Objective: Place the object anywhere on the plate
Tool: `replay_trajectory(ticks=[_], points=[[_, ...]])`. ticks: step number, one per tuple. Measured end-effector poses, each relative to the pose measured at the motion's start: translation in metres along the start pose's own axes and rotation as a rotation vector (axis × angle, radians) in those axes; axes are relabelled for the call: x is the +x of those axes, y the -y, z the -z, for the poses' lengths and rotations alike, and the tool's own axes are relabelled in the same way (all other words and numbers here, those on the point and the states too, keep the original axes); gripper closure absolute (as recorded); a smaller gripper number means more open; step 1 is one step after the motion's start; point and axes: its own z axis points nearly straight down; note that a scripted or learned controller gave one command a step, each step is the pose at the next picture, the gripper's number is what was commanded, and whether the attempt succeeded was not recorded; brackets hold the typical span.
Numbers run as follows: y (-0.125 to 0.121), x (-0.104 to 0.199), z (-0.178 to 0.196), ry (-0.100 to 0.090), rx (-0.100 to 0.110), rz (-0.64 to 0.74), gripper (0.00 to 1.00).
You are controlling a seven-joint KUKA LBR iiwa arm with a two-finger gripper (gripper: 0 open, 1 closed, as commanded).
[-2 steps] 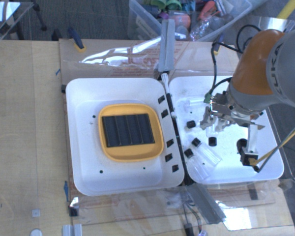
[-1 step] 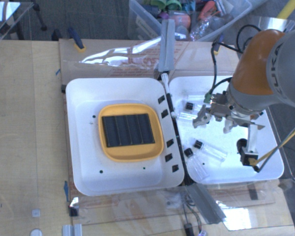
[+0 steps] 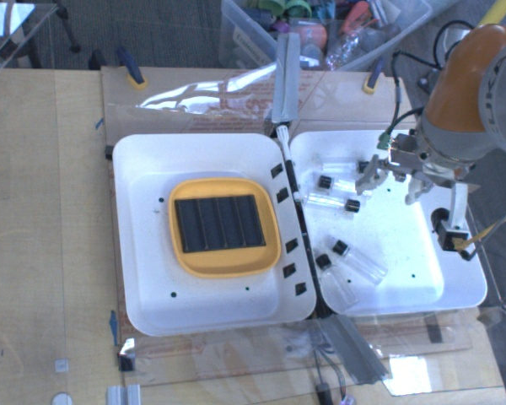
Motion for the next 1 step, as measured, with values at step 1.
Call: replay_trajectory(ticks=[1], points=[[-0.0742, -0.0226, -0.0037, 0.001, -0.002, 0.173, 0.00]])
